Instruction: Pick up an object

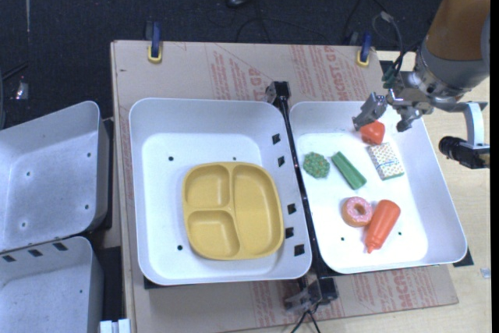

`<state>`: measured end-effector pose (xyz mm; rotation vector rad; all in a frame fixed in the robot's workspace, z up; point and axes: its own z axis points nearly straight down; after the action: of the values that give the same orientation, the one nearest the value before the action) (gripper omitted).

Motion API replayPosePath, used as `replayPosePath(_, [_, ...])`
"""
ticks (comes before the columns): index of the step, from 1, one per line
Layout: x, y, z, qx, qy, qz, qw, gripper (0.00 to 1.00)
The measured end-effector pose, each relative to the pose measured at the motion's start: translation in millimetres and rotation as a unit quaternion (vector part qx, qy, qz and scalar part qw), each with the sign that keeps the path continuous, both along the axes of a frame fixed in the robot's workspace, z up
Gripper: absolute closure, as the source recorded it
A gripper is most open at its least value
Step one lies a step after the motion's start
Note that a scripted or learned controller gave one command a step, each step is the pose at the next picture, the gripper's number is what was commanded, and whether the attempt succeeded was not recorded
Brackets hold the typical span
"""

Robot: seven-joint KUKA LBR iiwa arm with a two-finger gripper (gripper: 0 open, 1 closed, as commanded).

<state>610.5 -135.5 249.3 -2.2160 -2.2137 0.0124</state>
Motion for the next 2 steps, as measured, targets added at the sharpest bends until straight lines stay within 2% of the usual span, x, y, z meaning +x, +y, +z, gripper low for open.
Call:
replayPosePath(1, [2,0,7,-0.0009,-0.006,0.001,1.0000,0.00])
replayPosePath(2, [1,-3,-37,-0.0006,-0.004,0.000,1.0000,0.00])
